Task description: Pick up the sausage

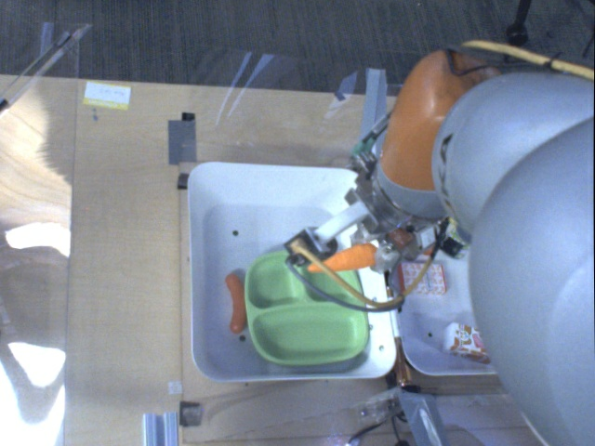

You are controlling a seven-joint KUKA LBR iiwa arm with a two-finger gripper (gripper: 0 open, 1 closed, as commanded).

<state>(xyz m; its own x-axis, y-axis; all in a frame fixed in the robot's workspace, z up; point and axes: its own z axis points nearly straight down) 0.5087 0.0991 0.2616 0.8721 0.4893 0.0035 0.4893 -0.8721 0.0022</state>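
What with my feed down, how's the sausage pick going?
Gripper by tray's right corner. Sausage left of tray, apart from gripper. Carrot at gripper.

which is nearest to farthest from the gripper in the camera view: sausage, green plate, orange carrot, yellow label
1. orange carrot, right at the gripper
2. green plate, lower left of it
3. sausage, along the plate's left edge
4. yellow label, far upper left
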